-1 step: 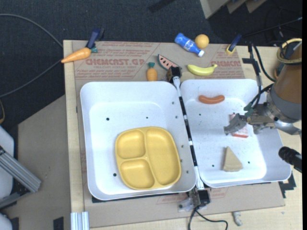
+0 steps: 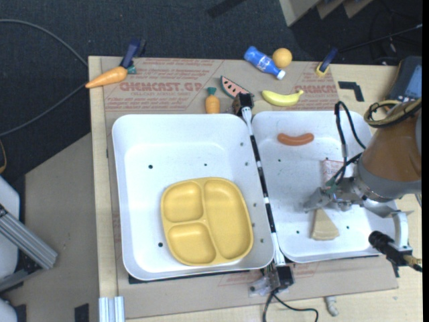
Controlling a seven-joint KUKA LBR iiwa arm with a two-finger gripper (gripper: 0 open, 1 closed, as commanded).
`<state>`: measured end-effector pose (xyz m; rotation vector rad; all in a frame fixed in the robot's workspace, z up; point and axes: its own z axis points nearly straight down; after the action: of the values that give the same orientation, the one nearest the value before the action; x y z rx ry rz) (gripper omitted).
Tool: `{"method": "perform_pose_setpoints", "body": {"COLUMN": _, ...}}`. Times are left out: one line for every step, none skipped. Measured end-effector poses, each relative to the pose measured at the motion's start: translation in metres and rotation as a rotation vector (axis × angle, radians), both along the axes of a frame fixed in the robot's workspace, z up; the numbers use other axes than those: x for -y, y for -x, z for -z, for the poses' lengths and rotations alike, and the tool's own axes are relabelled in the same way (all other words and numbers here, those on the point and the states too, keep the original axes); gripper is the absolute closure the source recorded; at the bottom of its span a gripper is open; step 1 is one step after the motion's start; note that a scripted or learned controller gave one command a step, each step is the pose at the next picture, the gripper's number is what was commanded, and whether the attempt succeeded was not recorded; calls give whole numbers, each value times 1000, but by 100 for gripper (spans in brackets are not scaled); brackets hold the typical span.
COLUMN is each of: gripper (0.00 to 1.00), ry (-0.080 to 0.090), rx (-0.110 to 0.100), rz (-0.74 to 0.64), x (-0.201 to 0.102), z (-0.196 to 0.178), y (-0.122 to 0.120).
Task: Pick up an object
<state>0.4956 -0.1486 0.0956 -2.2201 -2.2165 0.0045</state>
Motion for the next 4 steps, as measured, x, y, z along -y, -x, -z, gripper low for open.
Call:
{"method": "perform_pose_setpoints", "body": {"gripper": 0, "ry": -1, "rx": 2, "rz": -1, "x": -21, "z": 12, "y": 17}}
{"method": "perform_pose_setpoints", "body": {"gripper": 0, "ry": 3, "rx": 7, "rz": -1, "x": 50, "z": -12, "y": -43}}
{"method": "perform_pose_setpoints", "body": {"gripper": 0, "ry": 2, "rx": 7, "rz": -3, "x": 15, "z": 11, "y": -68}}
{"method": "perform_pose_setpoints", "body": {"gripper": 100, "ry": 3, "rx": 10, "rz": -2, "x": 15, "z": 1, "y": -69}}
